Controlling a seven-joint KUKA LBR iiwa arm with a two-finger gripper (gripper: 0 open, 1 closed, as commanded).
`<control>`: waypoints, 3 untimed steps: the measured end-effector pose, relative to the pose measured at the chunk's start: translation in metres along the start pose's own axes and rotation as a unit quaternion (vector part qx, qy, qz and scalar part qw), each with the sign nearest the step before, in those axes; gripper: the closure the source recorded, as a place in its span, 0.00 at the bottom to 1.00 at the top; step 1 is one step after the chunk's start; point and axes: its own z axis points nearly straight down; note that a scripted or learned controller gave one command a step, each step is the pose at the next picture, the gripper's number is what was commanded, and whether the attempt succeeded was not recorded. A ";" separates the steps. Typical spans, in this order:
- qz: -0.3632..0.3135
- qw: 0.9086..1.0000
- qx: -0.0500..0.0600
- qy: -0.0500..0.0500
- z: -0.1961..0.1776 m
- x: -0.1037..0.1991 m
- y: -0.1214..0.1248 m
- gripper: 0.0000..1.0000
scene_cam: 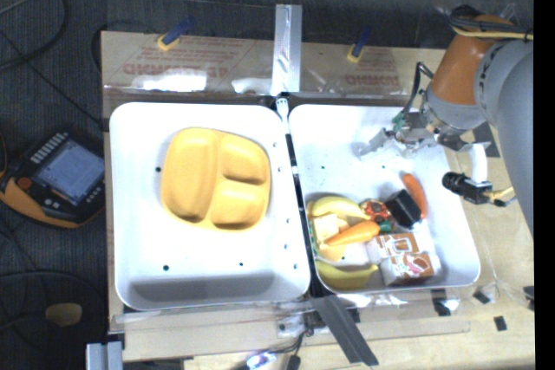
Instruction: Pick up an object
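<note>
Two bins; fingers (375, 143) open, unladen, over right bin's (451, 269) bare far floor.

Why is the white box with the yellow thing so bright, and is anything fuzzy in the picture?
In the camera view, strong light from above makes the left bin glare white, with soft grey shading along its near wall; the yellow tray stays clear and shiny. The gripper looks a bit fuzzy, and the small things heaped in the right bin are hard to make out.
</note>
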 end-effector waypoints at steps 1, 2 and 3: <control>-0.023 1.000 -0.003 0.002 -0.003 -0.003 -0.026 0.00; -0.037 0.999 -0.005 0.001 -0.003 -0.002 -0.039 0.00; -0.066 0.998 0.000 -0.005 -0.001 0.007 -0.038 0.00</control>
